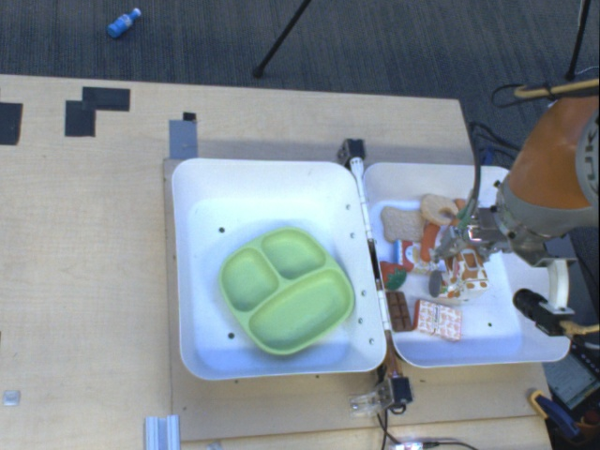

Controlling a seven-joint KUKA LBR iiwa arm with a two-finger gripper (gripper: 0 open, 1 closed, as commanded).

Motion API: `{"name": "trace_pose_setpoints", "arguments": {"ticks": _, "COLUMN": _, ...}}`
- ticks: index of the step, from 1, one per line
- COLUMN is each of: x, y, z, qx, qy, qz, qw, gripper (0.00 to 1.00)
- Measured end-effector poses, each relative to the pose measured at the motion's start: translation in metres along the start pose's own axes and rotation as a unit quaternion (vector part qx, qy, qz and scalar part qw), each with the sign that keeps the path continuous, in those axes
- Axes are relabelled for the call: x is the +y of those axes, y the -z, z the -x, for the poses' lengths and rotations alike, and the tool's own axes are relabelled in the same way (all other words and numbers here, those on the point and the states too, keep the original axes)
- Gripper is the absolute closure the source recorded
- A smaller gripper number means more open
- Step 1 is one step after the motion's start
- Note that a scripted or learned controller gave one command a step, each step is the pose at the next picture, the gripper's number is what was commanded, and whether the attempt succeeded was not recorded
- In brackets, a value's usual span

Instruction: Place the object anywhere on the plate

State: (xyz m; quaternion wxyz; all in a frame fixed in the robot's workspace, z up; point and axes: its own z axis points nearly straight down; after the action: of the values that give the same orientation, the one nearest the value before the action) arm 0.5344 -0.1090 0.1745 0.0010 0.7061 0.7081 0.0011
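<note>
A green three-compartment plate [286, 291] sits in the left bin [202, 345], while the robot's gripper [457, 240] is down among a jumble of toy food items [433, 265] in the right bin [511, 340], well apart from the plate. Whether the gripper is clasping anything cannot be told amid the clutter.

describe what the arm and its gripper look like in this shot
The arm is a bulky rounded body with a broad orange band above a grey wrist section. The gripper is a small metallic assembly with dark parts, and a thin dark cable runs alongside it.
</note>
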Motion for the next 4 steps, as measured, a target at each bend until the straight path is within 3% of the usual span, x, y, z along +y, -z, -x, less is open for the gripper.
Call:
{"name": "trace_pose_setpoints", "arguments": {"ticks": 1, "x": -0.036, "y": 0.010, "z": -0.109, "qx": 0.000, "qy": 0.001, "qz": 0.000, "qw": 1.0000, "gripper": 1.00}}
{"name": "trace_pose_setpoints", "arguments": {"ticks": 2, "x": -0.038, "y": 0.010, "z": -0.156, "qx": 0.001, "qy": 0.001, "qz": -0.001, "qw": 1.0000, "gripper": 1.00}}
{"name": "trace_pose_setpoints", "arguments": {"ticks": 3, "x": -0.042, "y": 0.010, "z": -0.044, "qx": -0.001, "qy": 0.000, "qz": 0.000, "qw": 1.0000, "gripper": 1.00}}
{"name": "trace_pose_setpoints", "arguments": {"ticks": 4, "x": -0.038, "y": 0.010, "z": -0.125, "qx": 0.001, "qy": 0.001, "qz": -0.001, "qw": 1.0000, "gripper": 1.00}}
